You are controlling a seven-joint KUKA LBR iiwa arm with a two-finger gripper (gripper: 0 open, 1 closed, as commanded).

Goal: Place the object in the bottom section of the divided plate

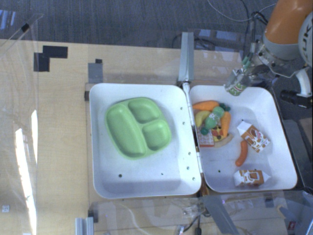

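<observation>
Two white bins sit side by side. The green divided plate lies in the left bin, and I see nothing on it. The gripper hangs over the top edge of the right bin, with a small green and white can clamped between its fingers. I think the can could slip on the long trip left, since it looks pinched near its top. It could also roll into a wrong section if I drop it from too high.
</observation>
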